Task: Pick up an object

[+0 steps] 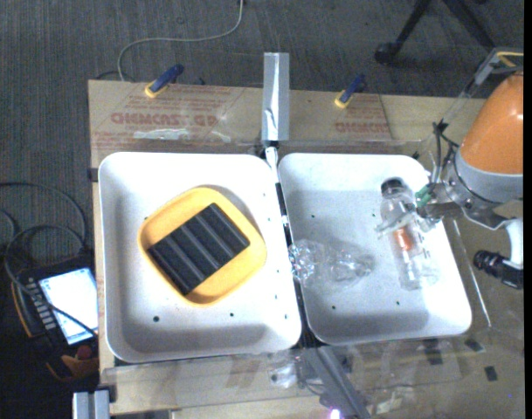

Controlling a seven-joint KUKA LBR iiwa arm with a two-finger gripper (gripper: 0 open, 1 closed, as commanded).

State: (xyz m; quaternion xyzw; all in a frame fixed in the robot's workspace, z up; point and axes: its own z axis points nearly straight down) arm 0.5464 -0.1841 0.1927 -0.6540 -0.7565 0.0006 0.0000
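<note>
The gripper hangs over the right bin – whether its fingers are spread, I cannot tell – and the clear bottle lies just below them, long axis running top to bottom

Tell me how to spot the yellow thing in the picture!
Find the two white bins side by side and look in the left bin. In its middle lies the yellow pad, rounded, with a black ribbed panel on top. The clear plastic things in the right bin are see-through; this is bright and solid.
</note>
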